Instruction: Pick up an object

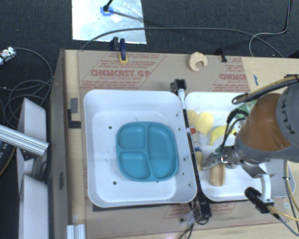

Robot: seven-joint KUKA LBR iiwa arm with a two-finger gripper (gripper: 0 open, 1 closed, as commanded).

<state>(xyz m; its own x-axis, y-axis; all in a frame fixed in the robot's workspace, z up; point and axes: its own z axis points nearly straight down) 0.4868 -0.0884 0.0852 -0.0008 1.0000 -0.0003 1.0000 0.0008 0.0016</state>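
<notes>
Gripper (pixel 215 159) hung low in the right bin (pixel 209 190), over a tan block (pixel 217 175); we could not tell its grip. Nothing looked lifted, so we judged the pick not yet done. A blue tray (pixel 147 151) lay in the left bin (pixel 102 133)
</notes>
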